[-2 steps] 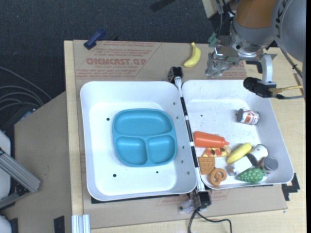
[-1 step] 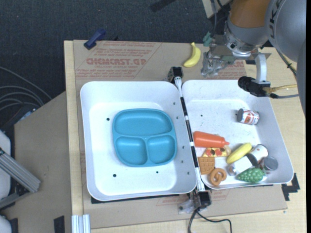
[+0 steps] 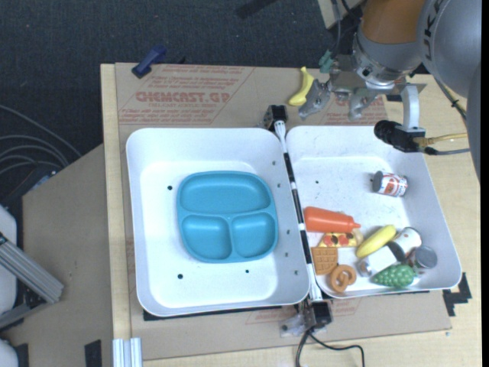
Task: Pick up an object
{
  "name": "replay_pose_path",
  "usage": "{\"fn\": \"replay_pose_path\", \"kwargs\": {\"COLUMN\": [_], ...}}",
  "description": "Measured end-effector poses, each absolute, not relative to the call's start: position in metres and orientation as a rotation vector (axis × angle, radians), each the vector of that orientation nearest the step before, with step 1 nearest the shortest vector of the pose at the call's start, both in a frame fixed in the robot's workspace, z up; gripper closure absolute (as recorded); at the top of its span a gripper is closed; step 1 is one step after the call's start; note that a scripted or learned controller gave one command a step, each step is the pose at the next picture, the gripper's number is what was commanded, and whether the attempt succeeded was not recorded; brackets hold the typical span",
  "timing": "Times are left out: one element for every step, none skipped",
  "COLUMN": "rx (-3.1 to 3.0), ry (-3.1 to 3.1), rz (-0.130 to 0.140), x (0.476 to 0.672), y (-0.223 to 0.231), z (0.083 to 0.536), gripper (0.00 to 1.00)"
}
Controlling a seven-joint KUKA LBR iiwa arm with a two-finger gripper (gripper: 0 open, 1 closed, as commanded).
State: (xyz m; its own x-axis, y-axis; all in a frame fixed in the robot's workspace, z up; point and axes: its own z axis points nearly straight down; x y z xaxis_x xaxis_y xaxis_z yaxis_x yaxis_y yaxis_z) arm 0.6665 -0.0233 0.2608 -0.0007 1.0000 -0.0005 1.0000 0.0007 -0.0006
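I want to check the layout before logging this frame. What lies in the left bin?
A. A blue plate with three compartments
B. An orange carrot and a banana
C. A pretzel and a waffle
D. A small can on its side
A: the blue plate with three compartments lies in the middle of the left bin, while the carrot, banana and can lie in the right bin.

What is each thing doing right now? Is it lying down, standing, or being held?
Claw: up above the bench behind the right bin, nothing between its fingers.
Blue tray: flat in the left bin.
Can: on its side, alone.
Carrot: lying flat.
Banana: lying on the pile.
Pretzel: flat by the bin's front wall.
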Motion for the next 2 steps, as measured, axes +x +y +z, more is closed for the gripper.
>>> {"fn": "replay_pose_path", "kwargs": {"rx": [-2.221,-2.221], "ry": [-2.218,-2.218], "rz": [0.003,0.004], "x": [0.666,0.664], "y": [-0.041,-0.131], "z": [0.184,0.091], "gripper": [0.00,0.00]}}
